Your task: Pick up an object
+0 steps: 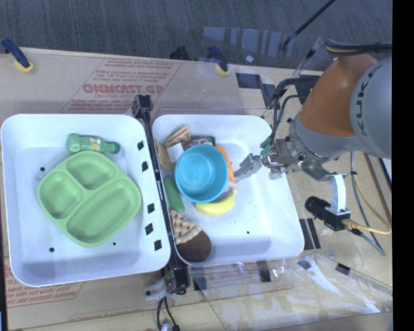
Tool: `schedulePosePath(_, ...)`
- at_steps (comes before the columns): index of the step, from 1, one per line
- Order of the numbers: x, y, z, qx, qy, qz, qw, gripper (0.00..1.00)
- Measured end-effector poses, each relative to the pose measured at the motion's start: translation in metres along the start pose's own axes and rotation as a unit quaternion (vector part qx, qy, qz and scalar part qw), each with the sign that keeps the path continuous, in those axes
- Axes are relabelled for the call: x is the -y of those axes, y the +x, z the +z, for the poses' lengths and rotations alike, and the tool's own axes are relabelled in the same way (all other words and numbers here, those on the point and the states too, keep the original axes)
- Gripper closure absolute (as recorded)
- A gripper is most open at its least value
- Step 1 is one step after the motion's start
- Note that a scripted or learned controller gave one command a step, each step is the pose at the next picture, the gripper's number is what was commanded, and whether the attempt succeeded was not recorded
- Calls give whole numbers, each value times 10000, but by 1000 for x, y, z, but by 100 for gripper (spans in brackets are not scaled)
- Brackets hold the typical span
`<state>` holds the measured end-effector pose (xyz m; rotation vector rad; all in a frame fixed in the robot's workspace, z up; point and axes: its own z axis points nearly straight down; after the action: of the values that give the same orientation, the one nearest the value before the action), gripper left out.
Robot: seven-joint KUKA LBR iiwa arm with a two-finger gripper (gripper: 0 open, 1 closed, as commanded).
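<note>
**Approach under way, nothing gripped yet**

The grey arm with its orange band [331,98] reaches in over the right-hand shallow white plastic bin [276,219]. Its end effector [247,165] hangs just beside the rim of a round blue plastic bowl [201,174], on the bowl's right side. Whether its fingers are apart or together I cannot tell at this size; nothing is visibly clamped between them.

I judge this the approach step, with the bowl the likeliest target. It sits in the clutter at the bin's left, over a yellow banana-shaped toy [217,205] and against an orange piece [225,158]; a brown rounded object [193,245] lies nearer the front corner. The next move calls for a descent that straddles the bowl's thin wall rather than landing on the rim.

The left bin [27,254] holds a light-green divided plate [90,197] and a small green bottle [91,144].

Red print on the cardboard-covered worktop [69,74] seems to read "CHEMCAST GP"; the smaller lines are illegible.
</note>
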<state>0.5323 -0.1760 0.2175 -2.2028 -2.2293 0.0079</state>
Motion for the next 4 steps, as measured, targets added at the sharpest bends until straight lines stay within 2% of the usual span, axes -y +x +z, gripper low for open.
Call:
schedulePosePath(1, -25, 12, 121, 1, 31, -163, 9999, 0)
schedulePosePath(2, -10, 42, 126, -16, 9, 1616, 9869, 0)
schedulePosePath(3, -14, 37, 111, 12, -50, 1602, 9871, 100)
schedulePosePath(4, -10, 40, 116, -4, 24, 1582, 9874, 0)
